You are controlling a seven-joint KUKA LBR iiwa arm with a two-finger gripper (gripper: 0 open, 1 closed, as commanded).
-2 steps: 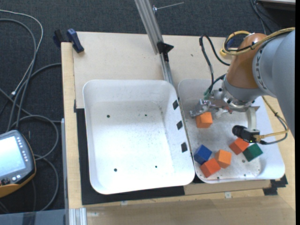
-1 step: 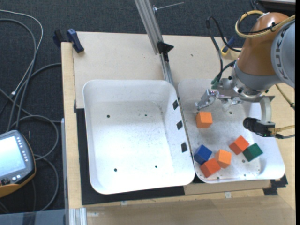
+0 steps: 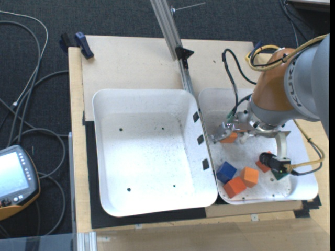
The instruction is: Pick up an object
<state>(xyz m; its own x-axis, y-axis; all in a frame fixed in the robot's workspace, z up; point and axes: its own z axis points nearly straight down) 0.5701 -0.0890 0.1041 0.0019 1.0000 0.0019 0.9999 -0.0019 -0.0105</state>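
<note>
**Gripper down at an orange piece, right bin**

We note a small orange piece (image 3: pixel 229 138) on the floor of the right bin (image 3: pixel 217 102), in that bin's upper left part, a little right of frame centre. The gripper (image 3: pixel 226 134) sits right at it. We cannot tell whether it touches the piece, nor whether the tool is clenched or released.

The grey arm (image 3: pixel 311 82), with its orange band (image 3: pixel 272 88), comes in from the right edge.

Lower in the same bin, toward its lower left, lies a blue block (image 3: pixel 226 171). A red-orange block (image 3: pixel 235 186) touches it, and an orange block (image 3: pixel 250 177) is just beside. A small red block (image 3: pixel 263 164) lies near them, to the right.

The left bin (image 3: pixel 146 156) lies centre-left. A metal bar (image 3: pixel 166 25) slants down from the top edge toward the gap between the bins. There is a blue clamp (image 3: pixel 84 44) at upper left and a handheld screen (image 3: pixel 13 179) at the lower left edge.
</note>
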